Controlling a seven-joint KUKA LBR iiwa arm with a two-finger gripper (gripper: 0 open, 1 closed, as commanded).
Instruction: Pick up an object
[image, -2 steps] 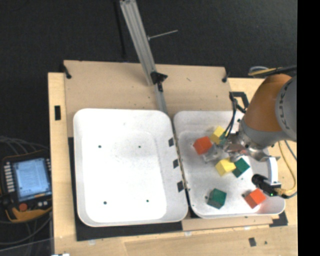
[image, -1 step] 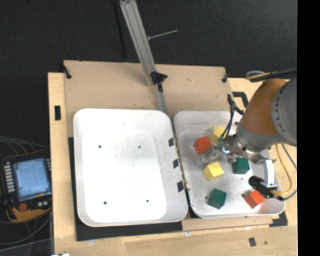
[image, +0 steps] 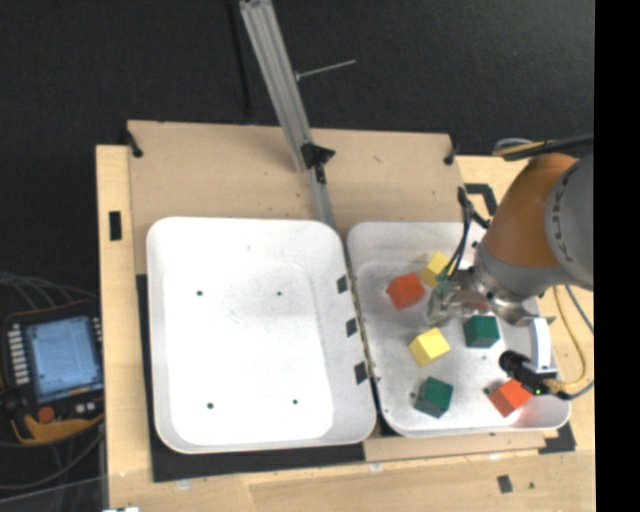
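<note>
Nearest your lens is the lower edge of the bench (image: 300, 485), and just above it the two white bins. You have the left bin (image: 245, 330) filling the middle of the frame and the right bin (image: 400, 250) at centre right, the two touching along their inner rims.

Every candidate lies in the right bin. Working from the bottom of the frame upward: an orange block (image: 508, 397) in the lower right corner, with a green cube (image: 434, 396) to its left; a yellow cube (image: 430, 346) higher up; a second green cube (image: 481, 331) just right of that; then an orange cube (image: 405, 291) and a small yellow block (image: 436, 268) at the top of the group.

Your tool (image: 445, 298) hangs at the middle of that cluster, under the orange band of the arm (image: 530, 225), which comes in from the right. You cannot tell from this angle whether it is spread or closed, and nothing is visibly held.

What matters for the next move, as I judge it: the yellow cube sits just below the tool in the frame, slightly left, and the orange cube just to its left. Both are close; the yellow cube looks the nearer drop.
</note>
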